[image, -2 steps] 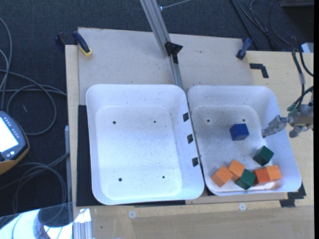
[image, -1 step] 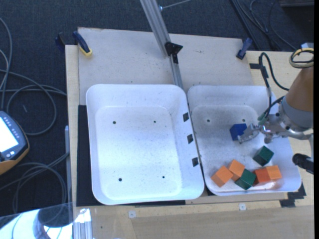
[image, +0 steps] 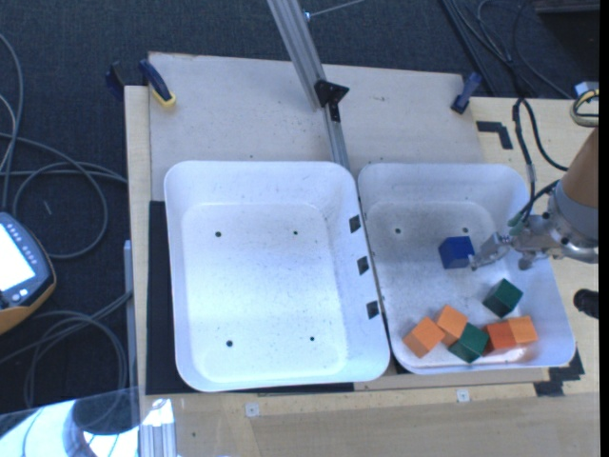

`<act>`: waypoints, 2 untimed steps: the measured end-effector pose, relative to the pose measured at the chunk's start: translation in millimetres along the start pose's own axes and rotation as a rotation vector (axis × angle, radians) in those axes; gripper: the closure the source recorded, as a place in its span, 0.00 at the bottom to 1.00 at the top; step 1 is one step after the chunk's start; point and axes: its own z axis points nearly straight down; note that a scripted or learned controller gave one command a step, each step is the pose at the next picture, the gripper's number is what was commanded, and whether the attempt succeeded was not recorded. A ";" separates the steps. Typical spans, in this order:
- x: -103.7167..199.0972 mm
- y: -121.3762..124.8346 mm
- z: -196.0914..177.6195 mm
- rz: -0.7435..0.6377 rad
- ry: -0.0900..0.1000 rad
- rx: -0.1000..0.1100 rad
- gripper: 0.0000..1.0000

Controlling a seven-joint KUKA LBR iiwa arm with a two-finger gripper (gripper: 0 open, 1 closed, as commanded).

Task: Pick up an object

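The bench (image: 247, 103) is covered by a pale board, on which two shallow white bins are set side by side so that objects can be moved from one to the other. The left bin (image: 190, 255) is seen with a bare speckled floor. The right bin (image: 400, 188) is where all the loose objects are kept.

The arm (image: 582, 198) is brought in over the right rim of the right bin, with its wrist angled down towards the bin floor. The gripper (image: 487, 252) is positioned just beside the blue block (image: 456, 251), on that block's right. Whether contact is made cannot be told from this view. Whether the fingers are spread or closed cannot be told either, as they are small and blurred here. No block is seen between them, so no hold is to be assumed.

The blue block is judged to be the likely target, as it lies apart from the others near the middle of the bin and is therefore easiest to approach. A dark green block (image: 502, 297) lies alone below the gripper. Along the near edge a cluster is formed by two orange blocks (image: 438, 329), a second green block (image: 468, 345) and a further orange block (image: 514, 333), all touching or nearly so. The pick is judged as not yet completed.
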 end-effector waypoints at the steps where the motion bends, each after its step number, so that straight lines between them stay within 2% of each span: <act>1: 93.6 69.5 36.3 -0.011 0.006 -0.001 0.00; 2: 32.4 56.5 34.5 0.003 -0.002 0.000 0.00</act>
